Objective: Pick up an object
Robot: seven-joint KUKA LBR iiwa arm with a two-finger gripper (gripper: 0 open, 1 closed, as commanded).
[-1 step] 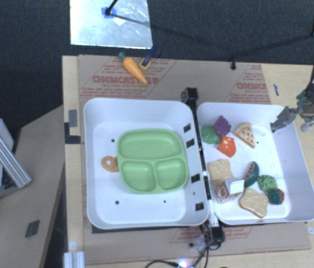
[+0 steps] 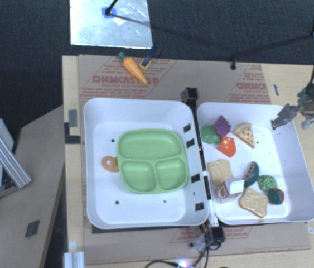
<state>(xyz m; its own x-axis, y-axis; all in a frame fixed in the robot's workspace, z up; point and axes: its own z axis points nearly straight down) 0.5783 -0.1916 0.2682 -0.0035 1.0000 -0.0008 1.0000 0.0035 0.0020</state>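
Note:
The right bin (image 2: pixel 299 172) holds several toy foods: a green ball (image 2: pixel 208 134), purple grapes (image 2: pixel 222 124), a pizza slice (image 2: pixel 245 134), a red piece (image 2: pixel 227 146), a cracker (image 2: pixel 219 171), a small box (image 2: pixel 227 188), a toast slice (image 2: pixel 254 201), a dark green piece (image 2: pixel 251 173) and broccoli (image 2: pixel 266 182). My gripper (image 2: pixel 294 120) hangs over the bin's upper right corner, open, with nothing between its fingers. It is well to the right of the pizza slice.
The left bin (image 2: pixel 98 200) holds a green divided plate (image 2: pixel 149 159) and a small orange ring (image 2: pixel 110 163). A toy carrot (image 2: pixel 134 70) lies on the cardboard behind the bins. A silver sheet (image 2: pixel 110 14) lies farther back.

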